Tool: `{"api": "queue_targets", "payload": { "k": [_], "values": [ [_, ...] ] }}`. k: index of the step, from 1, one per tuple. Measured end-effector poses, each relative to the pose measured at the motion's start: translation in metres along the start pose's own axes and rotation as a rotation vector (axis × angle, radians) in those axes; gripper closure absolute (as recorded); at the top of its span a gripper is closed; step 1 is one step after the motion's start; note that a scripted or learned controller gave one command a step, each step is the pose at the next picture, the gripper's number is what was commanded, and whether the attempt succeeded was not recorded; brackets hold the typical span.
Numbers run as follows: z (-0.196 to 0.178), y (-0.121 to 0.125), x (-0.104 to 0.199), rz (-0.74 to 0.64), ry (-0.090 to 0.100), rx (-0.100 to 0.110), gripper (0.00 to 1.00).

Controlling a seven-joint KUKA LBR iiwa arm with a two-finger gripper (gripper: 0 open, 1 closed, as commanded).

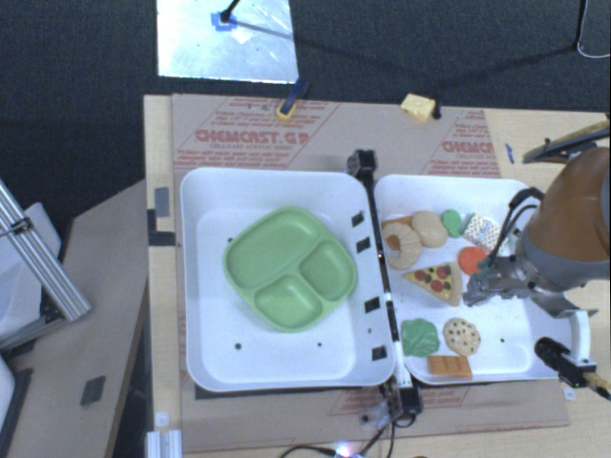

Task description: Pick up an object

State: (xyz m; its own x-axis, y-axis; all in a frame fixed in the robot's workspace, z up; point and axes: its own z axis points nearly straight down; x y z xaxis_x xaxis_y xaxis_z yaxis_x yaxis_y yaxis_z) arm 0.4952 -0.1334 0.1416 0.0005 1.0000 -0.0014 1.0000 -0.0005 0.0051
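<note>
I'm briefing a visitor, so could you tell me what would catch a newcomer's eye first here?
Probably the green tray, lying alone in the left bin. Next, the toy foods crowded in the right bin: a pizza slice, a cookie and others. The gripper hangs just right of the pizza slice.

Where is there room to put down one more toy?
The left bin has bare white floor all around the green divided plate, widest along its near edge. The right bin is crowded: pizza slice, cookie and the gripper sit close together. Its near right corner is bare.
</note>
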Motion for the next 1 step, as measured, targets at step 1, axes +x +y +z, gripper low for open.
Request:
{"api": "queue_targets", "payload": {
  "k": [1],
  "values": [
    [-0.0626, 0.0049, 0.0048, -0.006, -0.001, -0.004, 1.0]
  ]
}}
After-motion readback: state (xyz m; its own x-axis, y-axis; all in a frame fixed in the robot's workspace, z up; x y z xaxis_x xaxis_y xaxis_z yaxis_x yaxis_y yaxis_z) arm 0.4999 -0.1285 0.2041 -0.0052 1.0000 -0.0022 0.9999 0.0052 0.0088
